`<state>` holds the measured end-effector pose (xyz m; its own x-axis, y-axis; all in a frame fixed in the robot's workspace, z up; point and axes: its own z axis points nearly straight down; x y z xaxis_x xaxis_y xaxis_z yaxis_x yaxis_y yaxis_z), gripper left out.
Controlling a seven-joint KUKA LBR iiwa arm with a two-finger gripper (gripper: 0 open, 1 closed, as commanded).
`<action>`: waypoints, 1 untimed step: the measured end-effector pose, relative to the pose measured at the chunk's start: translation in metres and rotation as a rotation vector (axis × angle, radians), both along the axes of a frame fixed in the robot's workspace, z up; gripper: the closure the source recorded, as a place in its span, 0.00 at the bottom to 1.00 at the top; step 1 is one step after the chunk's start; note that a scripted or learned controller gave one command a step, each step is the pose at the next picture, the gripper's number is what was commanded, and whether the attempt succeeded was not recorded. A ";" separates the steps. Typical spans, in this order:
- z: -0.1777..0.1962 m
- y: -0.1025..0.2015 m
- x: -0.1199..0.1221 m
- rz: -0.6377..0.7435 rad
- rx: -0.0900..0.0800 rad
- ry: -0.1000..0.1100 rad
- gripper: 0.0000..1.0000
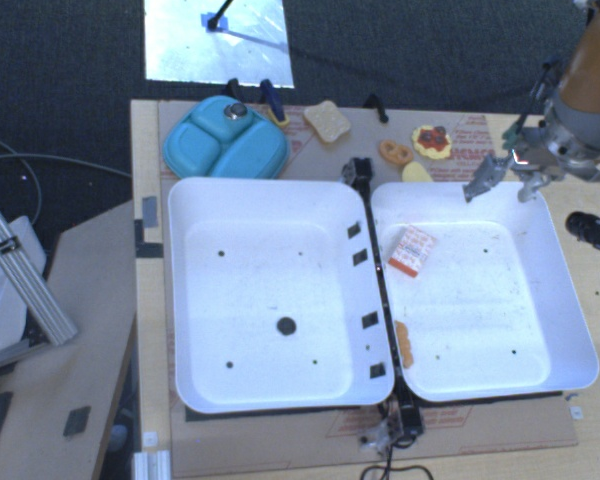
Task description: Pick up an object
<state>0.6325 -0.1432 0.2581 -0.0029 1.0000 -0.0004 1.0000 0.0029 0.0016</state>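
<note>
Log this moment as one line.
claw: open, above right bin's far rim | holding: nothing | red-and-white packet: in right bin | dark disc: left bin

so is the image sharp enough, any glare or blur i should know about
In the camera view, the two shallow white bins, left and right, are bright and nearly washed out; the shiny sheet on the dark floor catches glare; the grey two-finger gripper looks soft; the small red-and-white packet has unreadable print.
</note>
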 end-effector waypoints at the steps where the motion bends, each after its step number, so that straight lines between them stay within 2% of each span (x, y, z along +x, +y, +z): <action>1: -0.123 -0.067 0.036 -0.005 -0.001 0.002 0.00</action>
